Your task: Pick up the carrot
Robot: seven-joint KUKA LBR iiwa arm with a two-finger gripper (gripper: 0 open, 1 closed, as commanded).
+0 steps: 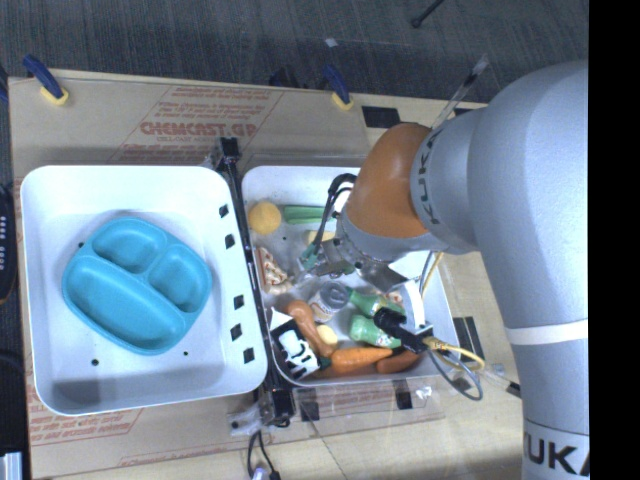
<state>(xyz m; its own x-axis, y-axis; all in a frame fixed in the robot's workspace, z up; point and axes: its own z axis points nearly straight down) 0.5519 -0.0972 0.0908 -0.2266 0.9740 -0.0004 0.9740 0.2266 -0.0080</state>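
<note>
Subject of inspection: the carrot (354,360). It is found inside the right-hand bin (300,176), lying flat and lengthwise against that bin's front wall, at about the wall's middle. It is hemmed in. A black-and-white item (294,352) is touching or nearly touching its left end, a reddish-brown piece (401,363) is set at its right end, and a second orange, elongated item (304,326) lies slantwise just behind it, deeper in the same bin. Green items (374,313) are noted behind it, towards the bin's centre, and a yellow ball (265,217) is seen in the bin's far left corner.

The gripper (330,266) is positioned over the bin's centre, well short of the carrot, and is largely covered by the wrist. Whether it is open or closed cannot be told. Nothing is seen to be held by it.

Handling assessment: the carrot is judged to be a light, stiff piece with a smooth, tapered, rounded surface, so slipping towards the thin end is to be expected. A grasp across the thicker mid-section is recommended, at right angles to its length. Clearance is poor, since one side is close to the bin's front wall. The slanted orange item is liable to be mistaken for the target.
</note>
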